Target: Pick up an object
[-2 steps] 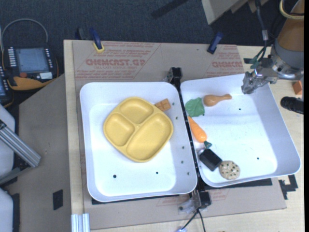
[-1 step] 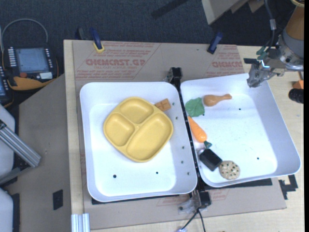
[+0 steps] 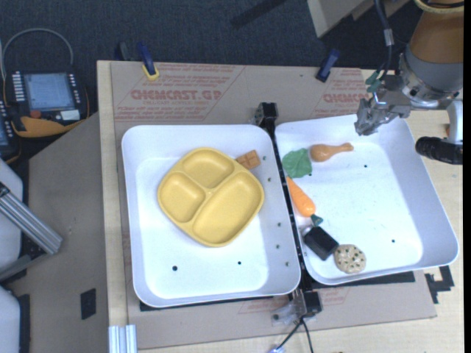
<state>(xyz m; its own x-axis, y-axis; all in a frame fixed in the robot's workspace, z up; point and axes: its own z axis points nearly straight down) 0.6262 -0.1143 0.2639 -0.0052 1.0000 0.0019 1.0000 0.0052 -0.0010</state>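
Your gripper (image 3: 366, 126) hangs over the far edge of the right bin (image 3: 412, 197), up by the far rim, and whether it is released or clenched you cannot tell from this slant; nothing shows in its grasp. Nearest to it lies the drumstick (image 3: 330, 151), just left and a little nearer, apart from the gripper, with its thick end pointing left toward the leaf (image 3: 297, 162) and its thin end pointing right. It is probably a hard, light plastic toy — smooth and rounded, so likely to squirt out of a poor pinch. Take it across the narrow shank or just behind the bulb, closing across its short width rather than along its length. The leaf looks thin and flat, hard to get under. The carrot (image 3: 300, 196) lies against the divider on the left side of this bin, which leaves little room for a finger on that side. Nearer still sit the black block (image 3: 321, 242) and the cookie (image 3: 349, 258), close together — a grasp there may nudge both. In the left bin (image 3: 147, 219) the yellow tray (image 3: 210, 195) is wide and awkward, with a small brown block (image 3: 249, 159) at its far right edge.
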